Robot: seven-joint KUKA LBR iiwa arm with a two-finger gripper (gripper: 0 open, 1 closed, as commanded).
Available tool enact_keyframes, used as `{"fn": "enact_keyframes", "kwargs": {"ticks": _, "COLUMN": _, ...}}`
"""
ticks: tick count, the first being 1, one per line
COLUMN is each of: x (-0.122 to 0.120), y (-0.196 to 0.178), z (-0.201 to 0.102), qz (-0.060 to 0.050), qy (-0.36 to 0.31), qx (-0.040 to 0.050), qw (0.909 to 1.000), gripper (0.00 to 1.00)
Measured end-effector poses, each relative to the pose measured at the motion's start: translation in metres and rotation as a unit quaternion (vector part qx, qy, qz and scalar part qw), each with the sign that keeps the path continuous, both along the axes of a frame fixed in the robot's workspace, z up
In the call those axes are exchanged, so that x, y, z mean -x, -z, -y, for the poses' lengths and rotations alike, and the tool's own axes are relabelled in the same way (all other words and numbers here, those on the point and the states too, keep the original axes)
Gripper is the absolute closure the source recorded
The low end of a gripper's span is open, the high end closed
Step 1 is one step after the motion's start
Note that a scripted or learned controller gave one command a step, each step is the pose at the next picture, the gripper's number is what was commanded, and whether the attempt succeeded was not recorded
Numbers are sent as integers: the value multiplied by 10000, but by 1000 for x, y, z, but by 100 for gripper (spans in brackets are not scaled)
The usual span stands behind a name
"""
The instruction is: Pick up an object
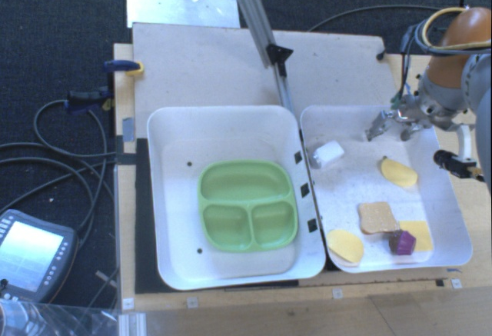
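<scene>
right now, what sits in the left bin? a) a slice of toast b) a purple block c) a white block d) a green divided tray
d: the green divided tray lies in the left bin, while the purple block, toast slice and white block are all in the right bin.

No text, label, brand or number can be read anywhere. The lit screen of the grey handheld control pendant (31,250) is too blurred to make out.
</scene>
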State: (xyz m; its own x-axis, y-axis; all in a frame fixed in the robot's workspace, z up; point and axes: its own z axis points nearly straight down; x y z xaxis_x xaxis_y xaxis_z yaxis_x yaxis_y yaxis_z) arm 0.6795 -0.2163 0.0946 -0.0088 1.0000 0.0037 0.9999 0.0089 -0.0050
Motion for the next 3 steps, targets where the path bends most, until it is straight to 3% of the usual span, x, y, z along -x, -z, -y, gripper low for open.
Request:
{"fn": "enact_keyframes", "kwargs": {"ticks": 1, "x": -1, "y": -13, "z": 0, "qz": 24, "qy": -15, "qx": 19, "qw": 10000, "gripper": 100}}
{"fn": "enact_keyframes", "kwargs": {"ticks": 3, "x": 4, "y": -113, "z": -4, "qz": 64, "qy": -2, "qx": 29, "qw": 10000, "gripper": 100}}
